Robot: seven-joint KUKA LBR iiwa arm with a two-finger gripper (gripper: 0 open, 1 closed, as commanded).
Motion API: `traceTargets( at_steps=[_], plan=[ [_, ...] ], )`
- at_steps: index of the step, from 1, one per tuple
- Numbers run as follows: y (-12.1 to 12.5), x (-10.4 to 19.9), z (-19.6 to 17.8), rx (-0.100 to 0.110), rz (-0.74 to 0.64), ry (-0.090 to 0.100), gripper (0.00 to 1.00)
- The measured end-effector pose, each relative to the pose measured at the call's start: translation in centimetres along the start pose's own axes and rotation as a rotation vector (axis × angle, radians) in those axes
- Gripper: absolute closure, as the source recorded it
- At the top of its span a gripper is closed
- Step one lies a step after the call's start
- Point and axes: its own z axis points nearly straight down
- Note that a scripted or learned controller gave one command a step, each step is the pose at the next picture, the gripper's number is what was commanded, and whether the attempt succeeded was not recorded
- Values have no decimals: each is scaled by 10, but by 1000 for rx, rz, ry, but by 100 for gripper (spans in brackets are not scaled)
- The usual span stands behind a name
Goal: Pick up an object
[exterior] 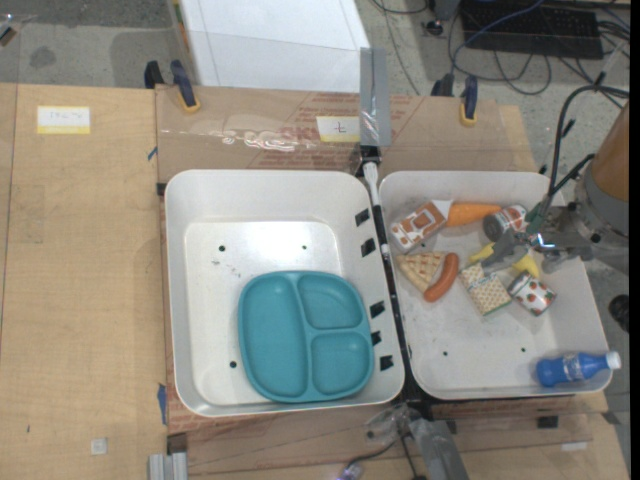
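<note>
The right bin (pixel 470 368) holds several toy foods. An orange carrot (pixel 472 212) lies at the back beside a small red-and-white carton (pixel 418 225). A waffle wedge (pixel 421 267) and a red sausage (pixel 442 277) lie left of centre. Toward the right are a cracker square (pixel 486 292), a yellow piece (pixel 503 257), a grey can (pixel 505 221) and a small red-and-white can (pixel 531 294). A blue bottle (pixel 570 368) lies at the front right. My gripper (pixel 530 240) reaches in from the right, low over the grey can and the yellow piece.
The left bin (pixel 200 218) holds a teal divided plate (pixel 303 336) at its front. The shared bin wall carries black clips (pixel 372 243). A white box (pixel 270 18) and clamps stand behind the bins. Cables run from the arm at the right.
</note>
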Motion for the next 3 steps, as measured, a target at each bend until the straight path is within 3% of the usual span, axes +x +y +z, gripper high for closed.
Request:
traceTargets(
  at_steps=[1, 2, 3],
  plan=[
    [19, -13, 155, -8, -64, -1, 0],
    [92, -32, 160, -21, -145, -7, 0],
    [130, -74, 159, -14, 131, 8, 0]
  ],
)
